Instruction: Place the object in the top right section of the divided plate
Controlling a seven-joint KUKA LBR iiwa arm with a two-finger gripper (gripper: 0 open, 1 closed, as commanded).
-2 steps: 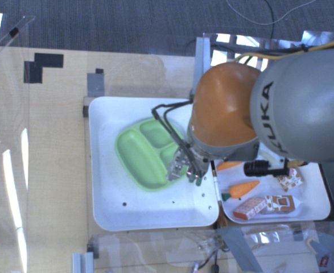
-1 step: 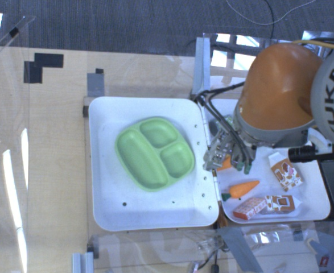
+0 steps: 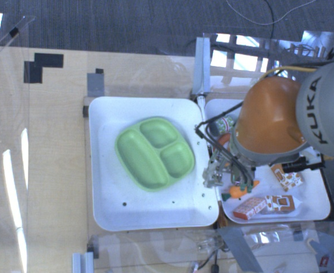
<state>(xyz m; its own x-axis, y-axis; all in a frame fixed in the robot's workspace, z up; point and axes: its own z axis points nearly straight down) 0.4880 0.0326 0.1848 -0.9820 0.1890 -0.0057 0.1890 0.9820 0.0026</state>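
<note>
Pale wood worktop (image 3: 47,169) carries two shallow white bins side by side. Inside the left bin (image 3: 107,209) lies a green divided plate (image 3: 155,152), tilted, its three sections bare. At the seam between the bins hangs the end effector (image 3: 214,176), below the arm's orange band (image 3: 269,115); whether it is clenched or released cannot be told. In the right bin (image 3: 320,206), a small orange object (image 3: 235,192) sits just beside the end effector, then a red-and-white packet (image 3: 264,206) and a small carton (image 3: 288,178).
</note>
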